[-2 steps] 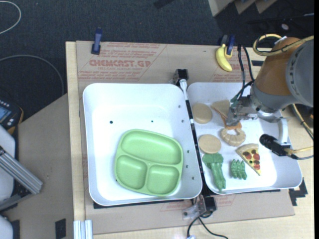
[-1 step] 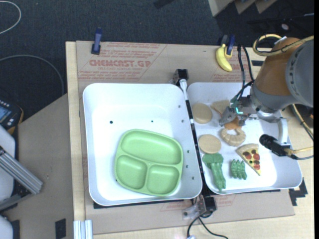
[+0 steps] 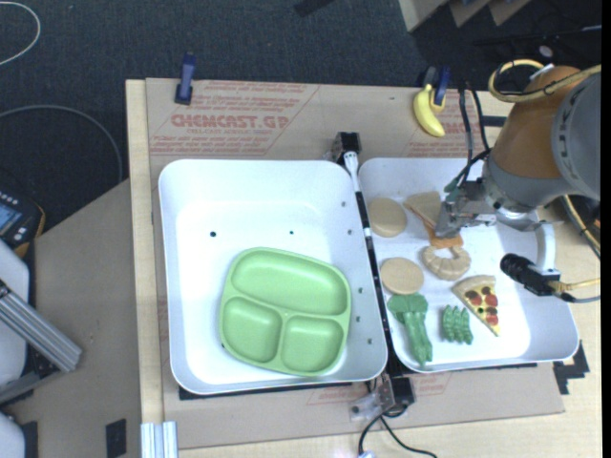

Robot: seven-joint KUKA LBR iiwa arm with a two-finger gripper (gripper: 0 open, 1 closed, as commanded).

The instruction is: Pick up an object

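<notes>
My gripper (image 3: pixel 449 223) reaches down into the right bin (image 3: pixel 546 337), just above a pale ring-shaped pastry (image 3: pixel 445 261) and beside a tan flat piece (image 3: pixel 418 206). A small brownish bit shows right under the gripper tip, and I cannot tell whether it is gripped. Around it lie two round tan biscuits (image 3: pixel 388 217) (image 3: pixel 402 275), a pizza slice (image 3: pixel 480 303), a green broccoli (image 3: pixel 411 319) and a green bean bundle (image 3: pixel 456 323).
A green divided plate (image 3: pixel 284 310) lies in the left bin (image 3: pixel 191 218). A yellow banana (image 3: pixel 429 114) rests on the bench behind the right bin. Blue clamps (image 3: pixel 185 77) stand at the board's back edge. The grey and orange arm (image 3: pixel 544 151) covers the right bin's far right corner.
</notes>
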